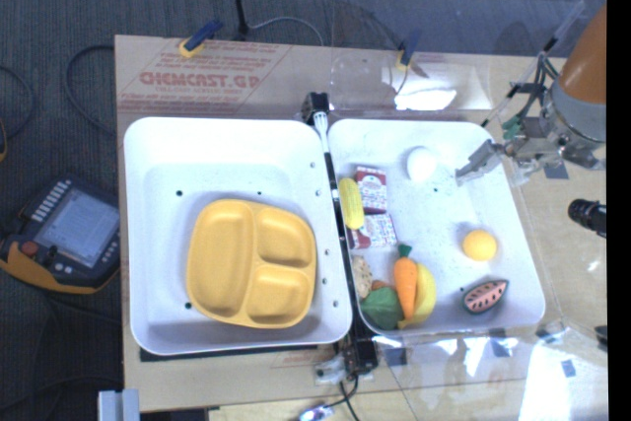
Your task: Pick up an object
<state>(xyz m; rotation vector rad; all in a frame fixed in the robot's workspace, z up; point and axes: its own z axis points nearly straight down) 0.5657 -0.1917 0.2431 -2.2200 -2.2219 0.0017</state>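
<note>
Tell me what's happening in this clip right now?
A KUKA arm reaches in from the right, its gripper hovering over the upper right corner of the right bin, holding nothing. Toy food lies there untouched: a white egg, an orange, a watermelon slice, a carrot and corn. A yellow divided plate sits in the left bin.

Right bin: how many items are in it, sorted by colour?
Right bin, as far as the view shows:
White: 1, egg
Yellow: 3, corn, lemon, banana
Orange: 1, carrot
Green: 1, leafy piece
Red: 3, two packets, watermelon slice
Tan: 1, cookie
Total: 10
</note>
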